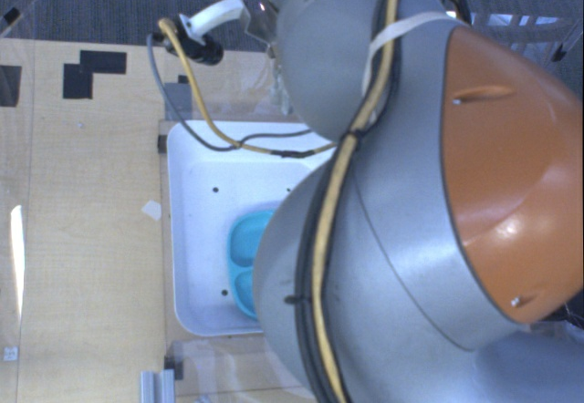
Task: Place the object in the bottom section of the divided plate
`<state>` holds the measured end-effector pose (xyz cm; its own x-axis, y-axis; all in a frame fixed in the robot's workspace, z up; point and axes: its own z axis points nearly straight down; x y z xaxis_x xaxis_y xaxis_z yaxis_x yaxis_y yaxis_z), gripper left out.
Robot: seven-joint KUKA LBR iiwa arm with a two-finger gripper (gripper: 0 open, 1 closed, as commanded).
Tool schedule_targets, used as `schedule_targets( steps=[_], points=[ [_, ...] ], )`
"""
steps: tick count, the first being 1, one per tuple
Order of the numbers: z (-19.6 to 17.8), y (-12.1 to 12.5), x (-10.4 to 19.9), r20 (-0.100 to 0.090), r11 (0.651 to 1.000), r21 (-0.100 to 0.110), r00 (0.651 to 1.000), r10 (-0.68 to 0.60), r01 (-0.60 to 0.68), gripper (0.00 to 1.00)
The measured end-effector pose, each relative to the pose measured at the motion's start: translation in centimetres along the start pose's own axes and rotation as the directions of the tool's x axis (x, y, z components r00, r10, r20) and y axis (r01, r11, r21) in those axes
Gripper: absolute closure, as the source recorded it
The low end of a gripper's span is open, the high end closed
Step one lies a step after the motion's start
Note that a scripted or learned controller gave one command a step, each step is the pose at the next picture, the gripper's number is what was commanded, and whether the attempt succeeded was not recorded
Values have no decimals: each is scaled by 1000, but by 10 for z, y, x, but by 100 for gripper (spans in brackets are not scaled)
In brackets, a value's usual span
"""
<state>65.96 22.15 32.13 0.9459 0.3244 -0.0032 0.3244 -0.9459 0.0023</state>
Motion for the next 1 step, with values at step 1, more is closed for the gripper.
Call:
schedule_targets(
  steps=[1],
  points=[
    [-113,47,-28,-4,999,0,999,38,-38,100]
  ],
)
